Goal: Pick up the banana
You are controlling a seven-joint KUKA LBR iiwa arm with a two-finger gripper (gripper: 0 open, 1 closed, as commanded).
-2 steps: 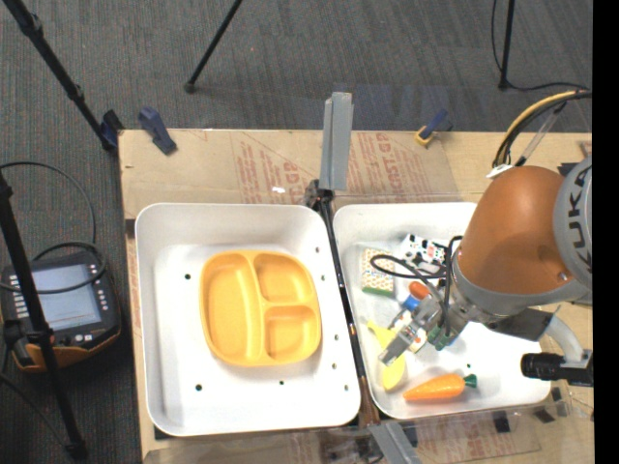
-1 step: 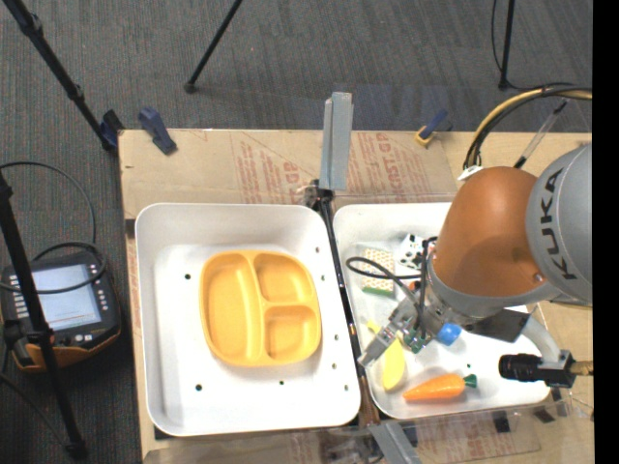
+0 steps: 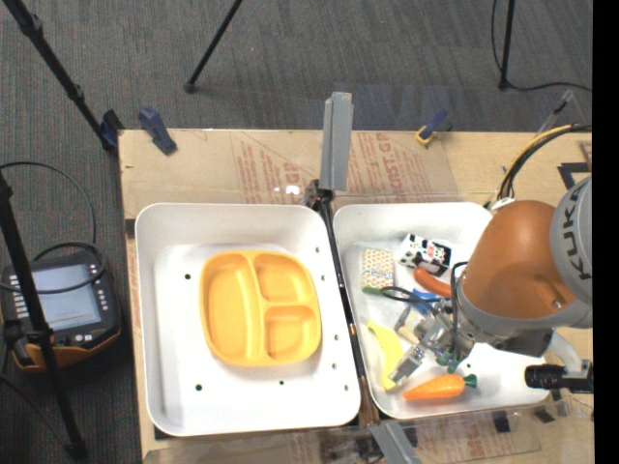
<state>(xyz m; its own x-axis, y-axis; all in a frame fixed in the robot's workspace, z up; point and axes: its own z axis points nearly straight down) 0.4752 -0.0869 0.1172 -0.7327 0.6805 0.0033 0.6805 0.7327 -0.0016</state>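
Observation:
The yellow banana (image 3: 387, 352) lies in the right white bin (image 3: 464, 216) near its left wall, running from upper left to lower right. My gripper (image 3: 420, 348) is low over the bin just right of the banana, under the orange wrist band. Its fingers look open, with one fingertip (image 3: 410, 362) close against the banana's right side. I see nothing held between them. The arm's body hides the bin floor to the right.
An orange carrot (image 3: 436, 387) lies just below the gripper. A patterned card (image 3: 378, 269), a black-and-white item (image 3: 428, 250) and blue-handled scissors (image 3: 411, 296) sit farther back. The left bin (image 3: 155, 356) holds a yellow divided tray (image 3: 259, 307).

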